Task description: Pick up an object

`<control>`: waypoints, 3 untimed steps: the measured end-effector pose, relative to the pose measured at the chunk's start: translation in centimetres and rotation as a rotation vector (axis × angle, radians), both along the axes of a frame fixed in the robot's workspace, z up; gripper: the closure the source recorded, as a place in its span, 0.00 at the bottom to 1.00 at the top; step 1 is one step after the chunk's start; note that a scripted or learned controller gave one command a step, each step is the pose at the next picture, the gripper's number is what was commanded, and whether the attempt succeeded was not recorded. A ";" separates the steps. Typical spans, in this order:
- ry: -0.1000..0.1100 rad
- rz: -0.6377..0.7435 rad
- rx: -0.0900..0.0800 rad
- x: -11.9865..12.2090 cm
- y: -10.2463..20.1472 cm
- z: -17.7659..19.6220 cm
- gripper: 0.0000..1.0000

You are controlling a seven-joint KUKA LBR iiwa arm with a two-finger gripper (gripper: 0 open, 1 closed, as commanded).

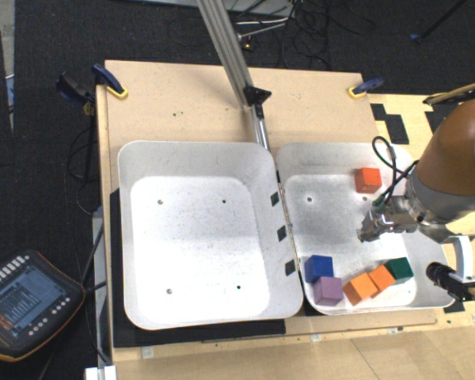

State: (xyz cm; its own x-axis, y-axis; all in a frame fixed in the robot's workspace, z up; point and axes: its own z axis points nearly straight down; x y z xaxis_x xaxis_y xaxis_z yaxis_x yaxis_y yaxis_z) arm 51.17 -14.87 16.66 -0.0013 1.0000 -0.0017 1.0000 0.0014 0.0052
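The right bin (332,200) holds several small blocks. An orange block (368,180) lies near its far right side. Along the near edge sit a blue block (319,267), a purple block (328,290), two orange blocks (369,284) side by side and a green block (398,270). My gripper (371,228) hangs over the right part of this bin, between the far orange block and the green one, above bare bin floor. Nothing shows between its fingers.
The left bin (194,228) stands beside the right one on a wooden bench (190,101). A slanted metal pole (229,50) rises from the far edge between the bins. A teach pendant (24,303) lies off the bench at lower left.
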 end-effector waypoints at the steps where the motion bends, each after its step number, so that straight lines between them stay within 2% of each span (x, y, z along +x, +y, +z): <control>1: -0.001 0.001 0.000 -0.7 0.0 4.9 1.00; 2: -0.001 0.002 -0.001 -0.5 0.0 8.5 1.00; 3: 0.001 0.007 0.002 2.8 4.5 9.2 1.00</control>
